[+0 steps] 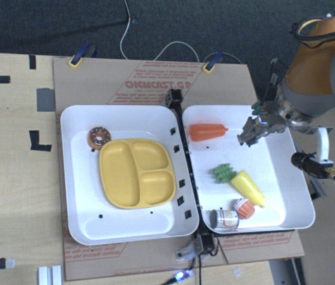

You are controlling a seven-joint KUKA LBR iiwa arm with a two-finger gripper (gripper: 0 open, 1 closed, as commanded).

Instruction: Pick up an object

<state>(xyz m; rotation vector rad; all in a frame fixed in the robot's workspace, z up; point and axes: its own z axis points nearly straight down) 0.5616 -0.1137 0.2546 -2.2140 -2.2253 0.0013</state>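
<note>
Overhead slant view of bench w/ two shallow white bins side by side on a cardboard sheet [155,82]. Left bin [75,177]: yellow divided tray [136,172] lying flat near the centre; small chocolate-glazed doughnut [99,137] just beside the tray's far-left corner, at or nearly at its rim. Right bin [286,189]: orange carrot [206,132] lying on its side at the far-left, close to the divider between bins; yellow corn cob w/ green leaves [242,183] approx. mid-bin, leaves pointing left and far, cob angled toward near-right; small tin can [226,218] on its side at the near edge, w/ a red-and-white item [245,208] touching or just beside it on the right (type not clear).

Arm enters from the right, orange band [313,70] above the wrist. Gripper [252,133] hangs over the far part of the right bin, to the right of the carrot tip and apart from it; far of the corn. Fingers dark and small in frame: open vs. closed cannot be told. No item seen between them.

Blue-yellow clamps [79,54] at the cardboard's far corners; white cable [155,52] loops beyond the bins.
</note>
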